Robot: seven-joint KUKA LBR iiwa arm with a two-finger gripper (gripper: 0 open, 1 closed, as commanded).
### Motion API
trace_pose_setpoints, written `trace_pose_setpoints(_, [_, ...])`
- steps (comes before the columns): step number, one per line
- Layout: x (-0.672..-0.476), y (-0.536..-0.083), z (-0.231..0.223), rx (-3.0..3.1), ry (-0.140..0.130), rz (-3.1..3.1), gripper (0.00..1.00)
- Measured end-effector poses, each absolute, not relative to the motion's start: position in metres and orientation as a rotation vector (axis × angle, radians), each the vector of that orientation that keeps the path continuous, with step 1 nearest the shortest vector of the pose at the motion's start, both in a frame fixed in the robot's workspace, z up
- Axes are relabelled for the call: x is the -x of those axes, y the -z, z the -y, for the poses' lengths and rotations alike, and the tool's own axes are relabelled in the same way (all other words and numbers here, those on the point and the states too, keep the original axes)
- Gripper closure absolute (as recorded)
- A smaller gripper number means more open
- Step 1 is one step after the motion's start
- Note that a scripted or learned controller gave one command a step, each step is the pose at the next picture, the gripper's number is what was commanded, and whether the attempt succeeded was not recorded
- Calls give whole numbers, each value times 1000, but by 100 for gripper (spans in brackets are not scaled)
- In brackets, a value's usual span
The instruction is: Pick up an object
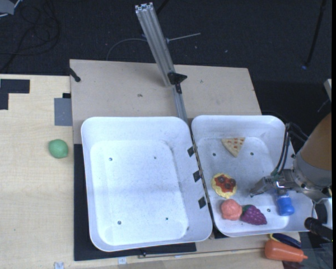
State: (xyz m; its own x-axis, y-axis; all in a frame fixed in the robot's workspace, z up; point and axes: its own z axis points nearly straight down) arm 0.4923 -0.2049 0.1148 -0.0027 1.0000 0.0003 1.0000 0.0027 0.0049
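The pincer (261, 186) hangs low by the right bin's (271, 125) right wall, near a blue object (285, 205); its grip state cannot be told.

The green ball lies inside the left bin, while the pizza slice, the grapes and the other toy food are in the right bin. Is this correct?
Not quite. The camera view shows the green ball outside both bins, on the wooden bench left of the left bin. The pizza slice, the grapes and the other toy food are indeed in the right bin.
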Motion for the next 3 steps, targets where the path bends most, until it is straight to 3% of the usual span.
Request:
trace_pose_setpoints(1, [-490,-123,206,-2221,0,-2221,100])
trace_pose_setpoints(3, [-493,-211,216,-2220,-2,-2218,100])
